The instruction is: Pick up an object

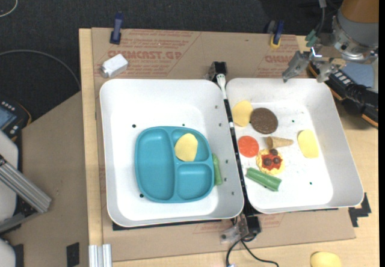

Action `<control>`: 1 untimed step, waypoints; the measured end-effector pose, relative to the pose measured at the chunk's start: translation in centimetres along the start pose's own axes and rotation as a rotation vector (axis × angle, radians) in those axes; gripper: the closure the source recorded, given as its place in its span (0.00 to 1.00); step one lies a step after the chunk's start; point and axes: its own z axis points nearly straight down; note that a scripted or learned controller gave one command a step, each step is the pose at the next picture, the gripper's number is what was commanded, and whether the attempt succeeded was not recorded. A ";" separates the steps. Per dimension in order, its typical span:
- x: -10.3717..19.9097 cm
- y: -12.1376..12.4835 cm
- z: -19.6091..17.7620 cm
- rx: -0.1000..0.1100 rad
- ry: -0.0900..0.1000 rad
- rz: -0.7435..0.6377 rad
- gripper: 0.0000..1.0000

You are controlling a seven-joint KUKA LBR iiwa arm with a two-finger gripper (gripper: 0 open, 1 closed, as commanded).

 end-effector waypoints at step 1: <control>6.7 -6.2 3.0 0.008 0.004 -0.005 0.00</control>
